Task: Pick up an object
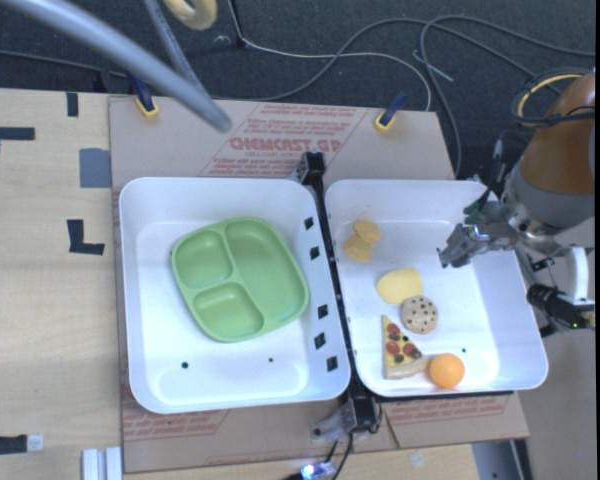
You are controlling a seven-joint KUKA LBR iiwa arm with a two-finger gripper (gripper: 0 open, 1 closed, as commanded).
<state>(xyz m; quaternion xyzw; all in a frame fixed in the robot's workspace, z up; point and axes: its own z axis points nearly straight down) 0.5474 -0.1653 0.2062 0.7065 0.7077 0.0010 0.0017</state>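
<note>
The right bin point(500, 298) holds several toy foods: a tan lumpy piece point(361, 240) near its left wall, a pale yellow oval point(398, 286), a chocolate-chip cookie point(418, 314), a pizza slice point(400, 348) and an orange ball point(445, 370). My gripper point(458, 251) hangs over the right half of this bin, above and to the right of the yellow oval, apart from every item. Nothing shows between its dark fingers. The grey wrist with the orange band point(565, 148) reaches in from the right edge.
A green divided plate point(238, 278) lies in the left bin point(150, 368). A black divider with clips point(325, 268) runs between the bins. Cables point(400, 48) trail over the dark floor behind, and a grey pole point(100, 38) crosses the top left.
</note>
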